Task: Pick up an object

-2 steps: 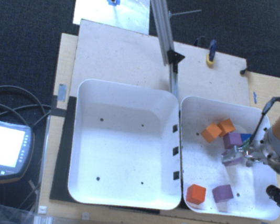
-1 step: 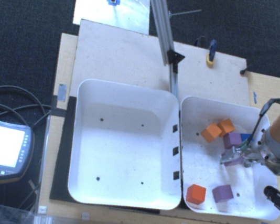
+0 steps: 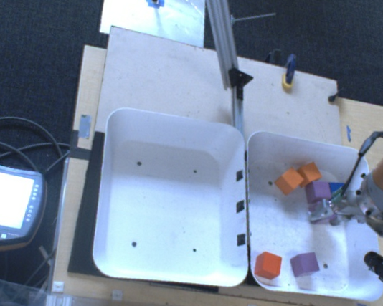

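- While you watch the right bin (image 3: 253,217), the gripper (image 3: 322,212) sits low beside a purple block (image 3: 317,191); whether its claw is apart or together you cannot tell
- Two orange blocks (image 3: 299,177) lie just behind it
- Another orange block (image 3: 268,265) and a purple cube (image 3: 304,263) rest near the front wall

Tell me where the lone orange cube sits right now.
In the camera view, the lone orange cube sits in the right bin, near its front-left corner, just left of a purple cube and apart from the end effector.
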### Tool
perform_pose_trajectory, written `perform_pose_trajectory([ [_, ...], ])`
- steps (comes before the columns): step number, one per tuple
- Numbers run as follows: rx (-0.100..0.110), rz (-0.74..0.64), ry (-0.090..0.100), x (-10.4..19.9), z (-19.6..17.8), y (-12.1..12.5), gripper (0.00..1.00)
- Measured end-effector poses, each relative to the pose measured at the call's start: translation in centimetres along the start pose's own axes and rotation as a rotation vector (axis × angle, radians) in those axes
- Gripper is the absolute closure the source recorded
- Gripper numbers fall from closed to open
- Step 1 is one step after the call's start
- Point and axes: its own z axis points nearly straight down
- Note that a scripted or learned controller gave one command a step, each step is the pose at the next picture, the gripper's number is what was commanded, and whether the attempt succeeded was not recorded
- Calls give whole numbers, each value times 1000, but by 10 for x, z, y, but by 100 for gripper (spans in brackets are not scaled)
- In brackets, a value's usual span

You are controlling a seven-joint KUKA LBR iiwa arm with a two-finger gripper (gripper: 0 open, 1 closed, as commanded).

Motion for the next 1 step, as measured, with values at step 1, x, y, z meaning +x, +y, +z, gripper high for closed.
perform_pose_trajectory([
  [1, -2, 2, -2, -5, -61, -5, 100],
])
